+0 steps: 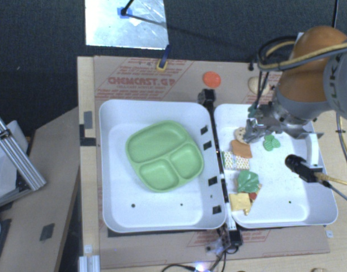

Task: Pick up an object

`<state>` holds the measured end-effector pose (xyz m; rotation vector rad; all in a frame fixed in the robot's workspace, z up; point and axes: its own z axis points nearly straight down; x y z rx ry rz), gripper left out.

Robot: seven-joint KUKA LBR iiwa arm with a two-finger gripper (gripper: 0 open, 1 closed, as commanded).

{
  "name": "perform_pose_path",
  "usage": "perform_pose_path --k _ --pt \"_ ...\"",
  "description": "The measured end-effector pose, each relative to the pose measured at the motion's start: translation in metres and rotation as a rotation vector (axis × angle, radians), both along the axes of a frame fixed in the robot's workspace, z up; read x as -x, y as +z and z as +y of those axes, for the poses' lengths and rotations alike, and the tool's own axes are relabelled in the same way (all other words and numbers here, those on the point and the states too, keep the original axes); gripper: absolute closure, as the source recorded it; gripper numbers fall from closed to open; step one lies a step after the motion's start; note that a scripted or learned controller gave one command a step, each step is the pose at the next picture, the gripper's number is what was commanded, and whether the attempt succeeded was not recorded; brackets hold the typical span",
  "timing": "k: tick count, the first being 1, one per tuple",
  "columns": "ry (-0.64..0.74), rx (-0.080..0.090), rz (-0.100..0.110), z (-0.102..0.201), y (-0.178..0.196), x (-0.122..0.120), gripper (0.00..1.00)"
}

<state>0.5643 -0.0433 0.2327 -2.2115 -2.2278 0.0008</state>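
the arm (315, 67) reaches in from the upper right of the frame, its gripper (253, 130) low over the upper left part of the right bin (317, 208). whether the jaws are open or closed cannot be told. just below it, along the bin's left side, lie an orange piece (240, 149), a checkered piece (235, 162), a green leafy piece (248, 181) and a yellow piece (239, 202). a green divided tray (163, 155) sits in the left bin (114, 208).
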Motion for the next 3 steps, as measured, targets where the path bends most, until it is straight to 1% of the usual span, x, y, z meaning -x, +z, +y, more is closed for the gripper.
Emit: perform_pose_path --k 1,2,3 --pt "0.002 -0.001 0.000 0.049 -0.008 0.031 1.00" --pt "0.000 0.000 -0.001 0.058 0.000 0.052 1.00" --pt "-0.006 0.000 -0.002 0.058 -0.001 0.061 1.00"
